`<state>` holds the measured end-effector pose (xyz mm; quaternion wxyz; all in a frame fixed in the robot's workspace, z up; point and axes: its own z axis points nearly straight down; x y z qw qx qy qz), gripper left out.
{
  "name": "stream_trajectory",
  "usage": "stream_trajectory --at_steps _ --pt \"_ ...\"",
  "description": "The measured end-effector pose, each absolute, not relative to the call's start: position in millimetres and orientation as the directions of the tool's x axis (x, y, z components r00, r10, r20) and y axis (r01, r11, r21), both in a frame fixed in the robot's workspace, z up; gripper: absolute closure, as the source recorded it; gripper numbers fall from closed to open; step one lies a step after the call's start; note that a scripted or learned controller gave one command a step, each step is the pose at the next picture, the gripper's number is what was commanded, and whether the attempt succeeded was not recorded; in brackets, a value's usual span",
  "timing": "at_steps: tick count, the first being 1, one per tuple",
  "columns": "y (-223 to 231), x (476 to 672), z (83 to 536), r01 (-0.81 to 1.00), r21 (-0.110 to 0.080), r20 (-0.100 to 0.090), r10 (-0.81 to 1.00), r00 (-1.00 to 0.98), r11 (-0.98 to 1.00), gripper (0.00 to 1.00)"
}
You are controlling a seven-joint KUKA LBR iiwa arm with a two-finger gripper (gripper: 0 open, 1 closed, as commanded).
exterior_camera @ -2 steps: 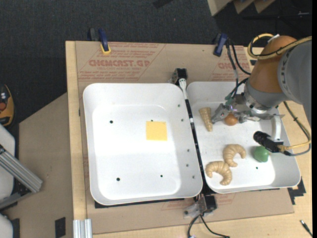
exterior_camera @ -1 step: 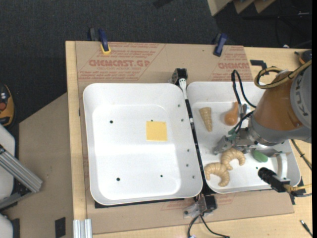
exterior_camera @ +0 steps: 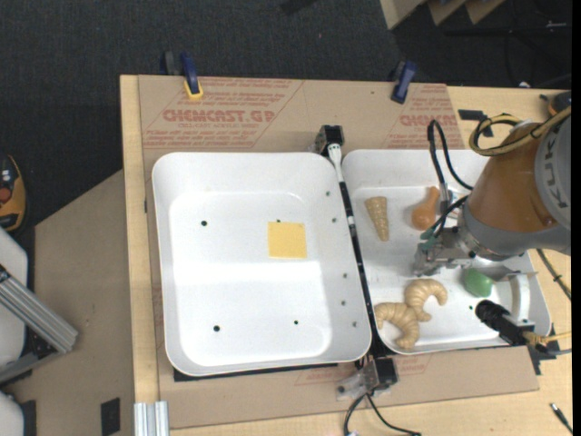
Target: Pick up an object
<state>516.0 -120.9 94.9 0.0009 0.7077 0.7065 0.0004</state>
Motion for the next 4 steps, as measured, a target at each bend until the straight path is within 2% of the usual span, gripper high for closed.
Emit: stream_trajectory --at_steps 1,2,3,4 --pt "-74 547.4 283 1.0 0.021 -0.001 1.0 -0.007 0.007 1.0" --pt "-9 487.9 515 1.0 0.023 0.002 1.0 -0.007 0.007 1.0" --pt "38 478.2 409 1.0 -0.011 0.0 1.0 -0.005 0.005 1.0" --pt "47 479.8 542 1.0 0.018 0.002 1.0 -0.003 0.003 1.0"
